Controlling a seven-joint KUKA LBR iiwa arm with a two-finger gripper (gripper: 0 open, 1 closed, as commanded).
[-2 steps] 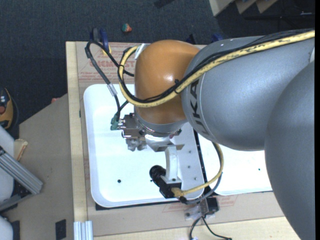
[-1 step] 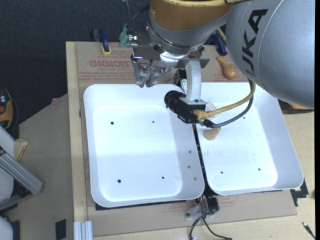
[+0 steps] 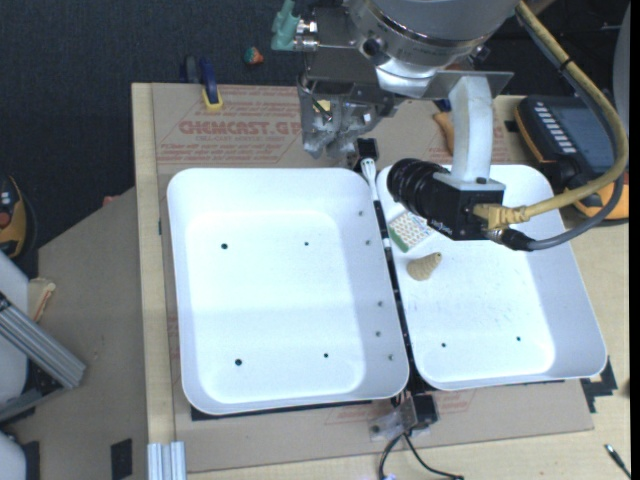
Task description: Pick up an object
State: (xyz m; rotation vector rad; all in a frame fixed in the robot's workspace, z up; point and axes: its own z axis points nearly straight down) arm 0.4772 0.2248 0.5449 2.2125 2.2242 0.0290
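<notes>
My gripper (image 3: 335, 128) hangs over the bench just behind the back rim of the left bin (image 3: 270, 298), near the divide between the two bins. A small tan lump (image 3: 425, 266) lies in the right bin (image 3: 500, 318) near its left wall. Just behind the lump sits a white piece with a green pattern (image 3: 408, 231), partly covered by the robot's wrist hardware. A thin black-and-white stick (image 3: 367, 158) lies at the back corner where the bins meet, close to the right of the gripper. Nothing can be made out between the gripper's tips.
Both bins rest on a cardboard sheet (image 3: 230, 118) with red lettering. A blue and yellow clamp (image 3: 209, 82) stands at its back left edge. A black and orange device (image 3: 560, 128) lies behind the right bin. A yellow cable (image 3: 570, 193) arcs over that bin's back right.
</notes>
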